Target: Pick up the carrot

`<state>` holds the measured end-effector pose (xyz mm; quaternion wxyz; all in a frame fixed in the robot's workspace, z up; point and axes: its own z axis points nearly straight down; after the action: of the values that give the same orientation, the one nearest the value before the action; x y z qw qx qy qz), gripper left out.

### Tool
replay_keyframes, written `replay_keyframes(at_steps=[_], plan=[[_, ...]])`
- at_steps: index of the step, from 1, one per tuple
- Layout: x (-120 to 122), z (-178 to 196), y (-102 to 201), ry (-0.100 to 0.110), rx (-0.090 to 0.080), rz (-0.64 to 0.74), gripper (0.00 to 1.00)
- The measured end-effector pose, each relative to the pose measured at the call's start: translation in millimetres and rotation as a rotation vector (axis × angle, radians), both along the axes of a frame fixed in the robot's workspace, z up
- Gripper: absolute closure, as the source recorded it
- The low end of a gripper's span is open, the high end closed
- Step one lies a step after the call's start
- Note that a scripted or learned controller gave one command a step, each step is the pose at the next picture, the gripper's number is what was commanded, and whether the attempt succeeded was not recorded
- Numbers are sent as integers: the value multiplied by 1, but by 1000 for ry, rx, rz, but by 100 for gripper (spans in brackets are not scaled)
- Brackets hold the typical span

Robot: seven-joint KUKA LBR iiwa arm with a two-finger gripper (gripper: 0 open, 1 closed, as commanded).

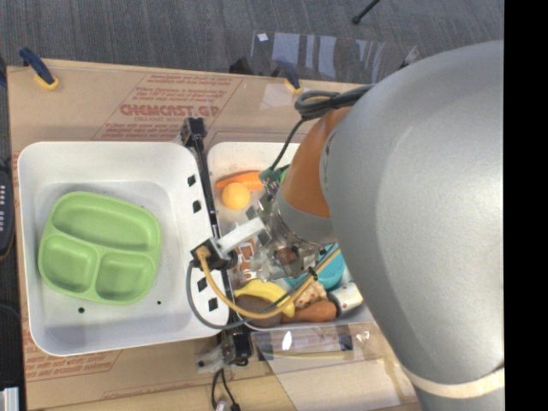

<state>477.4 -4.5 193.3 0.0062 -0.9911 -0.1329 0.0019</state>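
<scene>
Up at twelve o'clock in the right bin (224,157), the carrot (241,180) lies as a smooth orange taper, just above a round yellow-orange ball (235,197). A banana (259,293) and a teal cup (332,268) crowd the six o'clock end. The left bin (34,229) holds a glossy green divided plate (99,247). Both bins sit on a cardboard-covered table (128,101) above grey carpet. The gripper (274,251) hangs over the right bin's middle, the thick grey arm reaching from three o'clock; I cannot tell its state.

Orange carrot (241,180) flat, right bin.
</scene>
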Motion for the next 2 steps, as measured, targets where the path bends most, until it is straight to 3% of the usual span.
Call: replay_keyframes(at_steps=[1,2], plan=[[-2,24,59,5,-4,-11,100],[56,63,92,2,-7,240,100]])
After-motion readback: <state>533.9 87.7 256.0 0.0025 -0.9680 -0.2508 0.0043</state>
